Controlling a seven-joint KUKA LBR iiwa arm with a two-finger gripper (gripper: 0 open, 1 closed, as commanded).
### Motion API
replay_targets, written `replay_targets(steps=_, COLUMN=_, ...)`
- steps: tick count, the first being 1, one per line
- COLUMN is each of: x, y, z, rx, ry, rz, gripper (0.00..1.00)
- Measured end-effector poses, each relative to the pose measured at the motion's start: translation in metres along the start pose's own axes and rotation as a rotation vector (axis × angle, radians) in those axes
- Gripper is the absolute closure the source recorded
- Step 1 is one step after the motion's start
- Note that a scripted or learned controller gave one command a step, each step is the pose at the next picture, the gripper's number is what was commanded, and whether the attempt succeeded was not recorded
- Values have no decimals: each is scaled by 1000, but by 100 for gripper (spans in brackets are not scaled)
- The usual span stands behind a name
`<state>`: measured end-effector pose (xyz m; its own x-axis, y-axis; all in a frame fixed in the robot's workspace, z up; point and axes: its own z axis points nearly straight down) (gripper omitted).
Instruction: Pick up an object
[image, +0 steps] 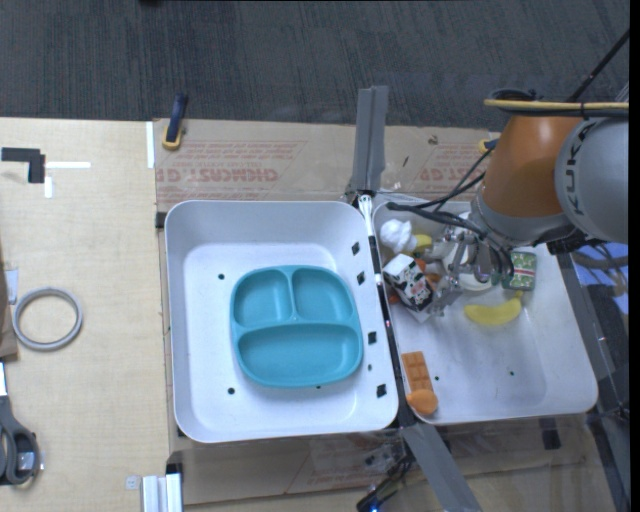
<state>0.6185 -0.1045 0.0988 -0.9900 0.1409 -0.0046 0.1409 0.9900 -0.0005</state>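
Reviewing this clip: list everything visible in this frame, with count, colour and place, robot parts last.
Bins: two, white, side by side on the bench.
Divided plate: one, teal, in the left bin.
Banana: one, yellow, right bin, near the end effector.
Black-and-white box: one, right bin, by its left wall.
White lump: one, right bin, top left.
Orange block: one, right bin, lower left.
Orange ball: one, below the block.
Tape roll: one, grey, bench far left.
Scissors: one, bottom-left edge.
Arm: one, grey and orange, over the right bin.
End effector: one, among the objects.
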Motion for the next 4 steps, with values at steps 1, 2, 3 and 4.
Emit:
replay_targets(steps=1, x=42, y=-113, z=6, rx=0, ry=1, rz=112, gripper=0)
replay_targets(steps=2, x=39, y=-19, z=7, rx=-1, ry=4, rz=111, gripper=0)
replay_targets(steps=3, x=130, y=-85, z=6, rx=0, ry=4, rz=70, gripper=0)
replay_targets(steps=4, x=53, y=-27, z=6, rx=-1, ry=1, rz=31, gripper=0)
